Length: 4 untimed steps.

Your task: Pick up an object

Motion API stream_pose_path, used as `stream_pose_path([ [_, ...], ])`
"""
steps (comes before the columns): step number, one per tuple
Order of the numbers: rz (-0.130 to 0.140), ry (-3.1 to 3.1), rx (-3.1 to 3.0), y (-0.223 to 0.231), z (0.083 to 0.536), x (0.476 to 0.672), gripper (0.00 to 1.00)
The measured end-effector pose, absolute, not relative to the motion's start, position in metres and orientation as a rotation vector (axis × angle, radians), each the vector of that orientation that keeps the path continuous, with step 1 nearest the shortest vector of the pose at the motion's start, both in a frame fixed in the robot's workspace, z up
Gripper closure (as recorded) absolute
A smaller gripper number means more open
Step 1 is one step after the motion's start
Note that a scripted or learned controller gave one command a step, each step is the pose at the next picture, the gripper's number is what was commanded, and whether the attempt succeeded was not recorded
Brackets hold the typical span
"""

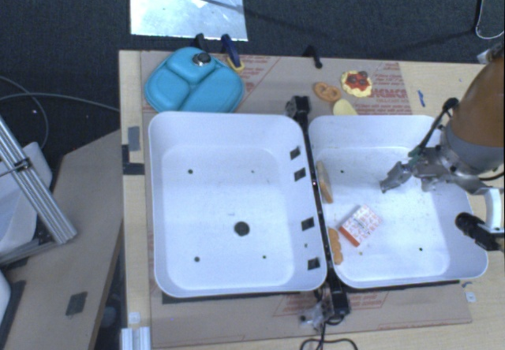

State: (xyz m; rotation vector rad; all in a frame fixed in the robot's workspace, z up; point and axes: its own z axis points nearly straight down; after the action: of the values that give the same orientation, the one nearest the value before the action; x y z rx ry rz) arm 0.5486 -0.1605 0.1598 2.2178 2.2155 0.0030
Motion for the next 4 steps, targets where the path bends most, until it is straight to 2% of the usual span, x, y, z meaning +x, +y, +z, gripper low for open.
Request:
stream_pose_path([
  [1,0.004,2.226,2.214,-0.077,0.185,0.578,0.0],
  [2,0.007,2.23,2.209,0.027,0.185,0.612,0.0],
  [3,0.005,2.23,2.211,0.114,0.185,0.605,0.0],
  [4,0.003,2.218,2.221,0.048,0.185,0.616,0.0],
])
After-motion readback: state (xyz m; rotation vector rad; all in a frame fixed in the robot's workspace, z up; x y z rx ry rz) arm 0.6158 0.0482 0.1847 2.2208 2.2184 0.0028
